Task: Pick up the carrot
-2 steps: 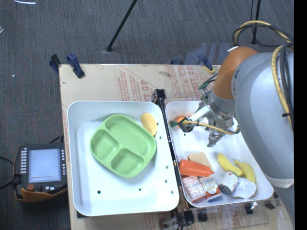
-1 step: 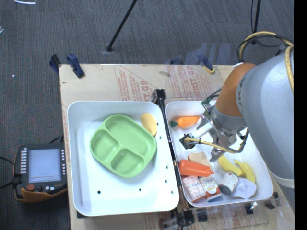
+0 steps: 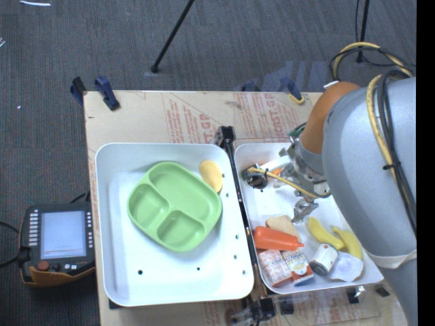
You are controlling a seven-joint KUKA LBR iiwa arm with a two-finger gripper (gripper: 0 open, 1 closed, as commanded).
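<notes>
The carrot point(image 3: 277, 238) is orange and lies on its side in the right bin point(image 3: 262, 153), close to that bin's left wall. Its thick end points left. My gripper point(image 3: 300, 212) hangs over the middle of the right bin, a little above and to the right of the carrot and apart from it. A slice of bread point(image 3: 282, 224) sits between the gripper and the carrot, touching the carrot's upper side. Nothing shows between the gripper and the bin floor.
The right bin also holds two yellow bananas point(image 3: 321, 231), a small can point(image 3: 325, 258), a white lump point(image 3: 348, 270) and a printed packet point(image 3: 284, 267). In the left bin point(image 3: 109, 250) lie a green divided plate point(image 3: 175, 205) and a yellow fruit point(image 3: 211, 175).
</notes>
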